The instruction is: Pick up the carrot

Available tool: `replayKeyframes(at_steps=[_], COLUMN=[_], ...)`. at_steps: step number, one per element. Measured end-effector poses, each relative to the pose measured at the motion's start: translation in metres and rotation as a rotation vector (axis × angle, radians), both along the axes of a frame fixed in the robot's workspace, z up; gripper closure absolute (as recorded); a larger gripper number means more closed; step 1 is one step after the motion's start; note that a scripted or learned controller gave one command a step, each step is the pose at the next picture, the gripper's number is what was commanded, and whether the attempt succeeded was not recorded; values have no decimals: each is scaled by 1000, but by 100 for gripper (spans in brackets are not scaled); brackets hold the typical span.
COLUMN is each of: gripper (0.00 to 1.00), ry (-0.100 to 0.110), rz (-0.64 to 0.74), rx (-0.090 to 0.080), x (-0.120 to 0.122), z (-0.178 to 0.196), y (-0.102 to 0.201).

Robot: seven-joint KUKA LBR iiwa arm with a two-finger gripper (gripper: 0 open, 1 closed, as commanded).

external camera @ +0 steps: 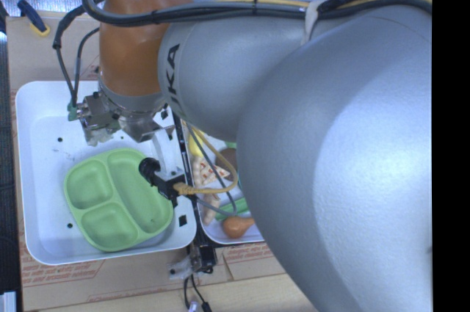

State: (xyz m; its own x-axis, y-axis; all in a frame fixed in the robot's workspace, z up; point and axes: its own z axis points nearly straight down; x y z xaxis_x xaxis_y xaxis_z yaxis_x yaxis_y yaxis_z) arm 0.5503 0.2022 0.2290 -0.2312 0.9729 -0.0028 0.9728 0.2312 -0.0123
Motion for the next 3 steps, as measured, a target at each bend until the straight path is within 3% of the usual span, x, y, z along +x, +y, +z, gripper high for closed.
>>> replayKeyframes(at_steps=[1,2,3], gripper=[100,100,100], ry=[-7,-9,-5], rz=[10,-94,-452], rx=[2,1,-3], x=[-29,-48,-75], z=[-136,-25,-2], y=[-6,6,8])
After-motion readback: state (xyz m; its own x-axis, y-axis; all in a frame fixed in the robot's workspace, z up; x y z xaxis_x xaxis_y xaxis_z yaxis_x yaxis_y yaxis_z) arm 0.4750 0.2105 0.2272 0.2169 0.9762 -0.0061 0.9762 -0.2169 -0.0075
